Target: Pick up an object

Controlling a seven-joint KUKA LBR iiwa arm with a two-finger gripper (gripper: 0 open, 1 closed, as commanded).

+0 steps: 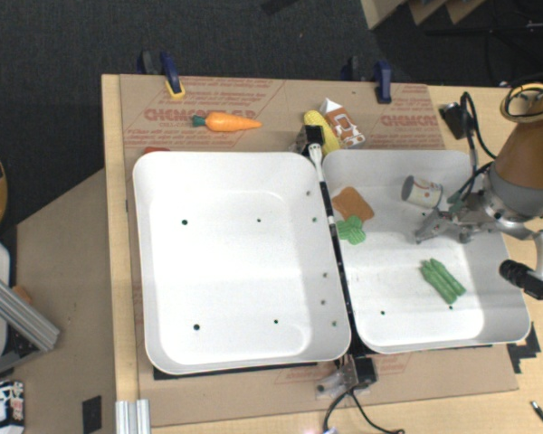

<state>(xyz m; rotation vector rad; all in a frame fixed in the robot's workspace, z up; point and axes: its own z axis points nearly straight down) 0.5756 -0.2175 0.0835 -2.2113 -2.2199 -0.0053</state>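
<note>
My arm cut off at the right edge, my fingers hard to make out (spread or pressed, I cannot tell), green bean pod near below them, apart.

Two white bins, two green toys, one carrot, two blue clamps.

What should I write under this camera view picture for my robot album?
Robot claw hovers in the right bin near a green toy, while a toy carrot lies outside on the bench.
</note>
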